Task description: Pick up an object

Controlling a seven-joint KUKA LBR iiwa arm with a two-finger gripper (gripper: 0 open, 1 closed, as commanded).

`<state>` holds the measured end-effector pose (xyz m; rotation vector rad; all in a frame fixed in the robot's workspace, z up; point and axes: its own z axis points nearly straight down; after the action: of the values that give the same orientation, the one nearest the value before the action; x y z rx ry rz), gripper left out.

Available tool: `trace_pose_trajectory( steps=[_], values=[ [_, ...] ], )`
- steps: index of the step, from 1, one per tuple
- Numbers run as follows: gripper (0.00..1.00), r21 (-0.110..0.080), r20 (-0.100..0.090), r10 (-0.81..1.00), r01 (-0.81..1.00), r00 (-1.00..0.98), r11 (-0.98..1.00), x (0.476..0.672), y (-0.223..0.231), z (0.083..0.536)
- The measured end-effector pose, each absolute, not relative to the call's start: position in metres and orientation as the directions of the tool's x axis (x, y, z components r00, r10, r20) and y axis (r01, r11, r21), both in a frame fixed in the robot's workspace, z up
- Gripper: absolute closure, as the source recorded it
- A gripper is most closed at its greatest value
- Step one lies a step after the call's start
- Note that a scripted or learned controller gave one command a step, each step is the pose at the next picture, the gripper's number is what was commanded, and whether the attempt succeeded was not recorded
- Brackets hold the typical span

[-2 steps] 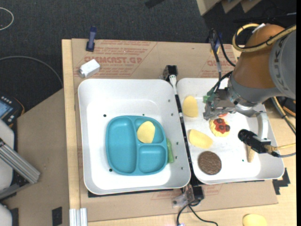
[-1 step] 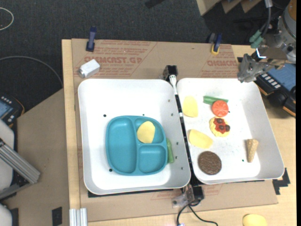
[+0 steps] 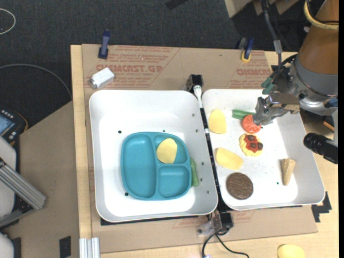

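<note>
My gripper [image 3: 262, 116] hangs low over the back of the right bin [image 3: 306, 192]. Its tip is right beside a red toy vegetable [image 3: 249, 124] with a green stalk [image 3: 239, 113], touching or nearly touching its right side. Nothing is visibly held. Just in front of it lies a small round pizza toy [image 3: 251, 144]. Also in this bin are a yellow wedge [image 3: 217, 121], a yellow slice [image 3: 229, 158], a brown cookie [image 3: 239, 185] and a waffle cone [image 3: 288, 170].
The left bin [image 3: 107, 122] holds a teal divided plate [image 3: 141, 165] with a yellow piece [image 3: 167, 151] in its upper right compartment and a green strip [image 3: 194, 173] at its right edge. A black divider [image 3: 203, 123] runs between the bins.
</note>
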<state>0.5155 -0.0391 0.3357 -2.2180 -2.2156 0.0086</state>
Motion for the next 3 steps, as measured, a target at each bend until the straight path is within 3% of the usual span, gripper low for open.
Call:
trace_pose_trajectory(
  steps=[1, 2, 3],
  values=[
    [1.0, -0.005, 0.0, 1.0, 1.0, 0.007, -0.007, 0.507, -0.114, 0.296],
    [1.0, 0.022, -0.011, 1.0, 1.0, 0.007, -0.007, 0.505, -0.191, 0.466],
    [1.0, -0.012, 0.004, 1.0, 1.0, 0.002, -0.002, 0.477, -0.19, 0.344]
  ],
)
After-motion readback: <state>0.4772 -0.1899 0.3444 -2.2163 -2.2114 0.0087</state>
